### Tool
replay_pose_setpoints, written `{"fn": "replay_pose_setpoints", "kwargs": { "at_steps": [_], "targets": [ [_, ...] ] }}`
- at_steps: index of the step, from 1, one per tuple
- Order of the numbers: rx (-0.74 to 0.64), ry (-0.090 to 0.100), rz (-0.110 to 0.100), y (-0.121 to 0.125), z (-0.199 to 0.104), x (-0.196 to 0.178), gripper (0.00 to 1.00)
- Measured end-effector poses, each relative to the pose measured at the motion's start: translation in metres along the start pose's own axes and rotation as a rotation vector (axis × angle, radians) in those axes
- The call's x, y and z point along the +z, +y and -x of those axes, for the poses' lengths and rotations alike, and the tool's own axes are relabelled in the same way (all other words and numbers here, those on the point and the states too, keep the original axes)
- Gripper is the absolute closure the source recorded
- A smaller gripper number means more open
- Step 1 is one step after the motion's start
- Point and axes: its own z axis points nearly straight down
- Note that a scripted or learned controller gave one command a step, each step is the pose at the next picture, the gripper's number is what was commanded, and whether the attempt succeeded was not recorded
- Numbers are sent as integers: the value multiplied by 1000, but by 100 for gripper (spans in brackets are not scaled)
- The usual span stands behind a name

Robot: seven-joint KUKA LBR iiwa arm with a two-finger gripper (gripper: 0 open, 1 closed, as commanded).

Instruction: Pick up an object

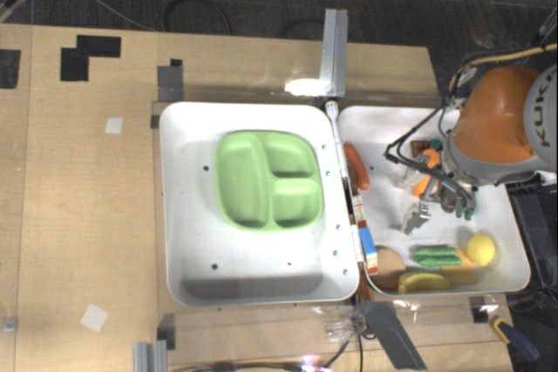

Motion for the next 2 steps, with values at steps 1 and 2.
{"fn": "replay_pose_setpoints", "kwargs": {
  "at_steps": [1,2],
  "targets": [
    [-265,2,-1,-41,64,3,0],
    [-190,1,0,-45,8,1,0]
  ]
}}
